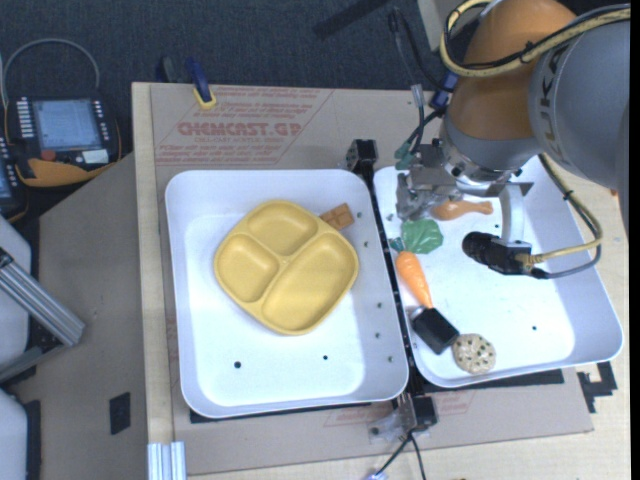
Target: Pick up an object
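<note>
My gripper (422, 196) hangs over the far left part of the right bin (560, 328), under the grey and orange wrist. A tan-orange piece (466, 208) lies right beside it, on its right. Just below the gripper rests a green leafy item (420, 236). An orange carrot (413, 278) lies nearer the front along the bin's left wall. Further forward sit a black block (435, 330) and a round speckled cookie (473, 352).
The left bin (200, 348) holds a yellow divided plate (287, 265) and a small brown block (338, 216) at the plate's far right. A black cabled part (492, 250) hangs from the arm over the right bin. The divider (385, 268) between the bins runs close to the carrot.
</note>
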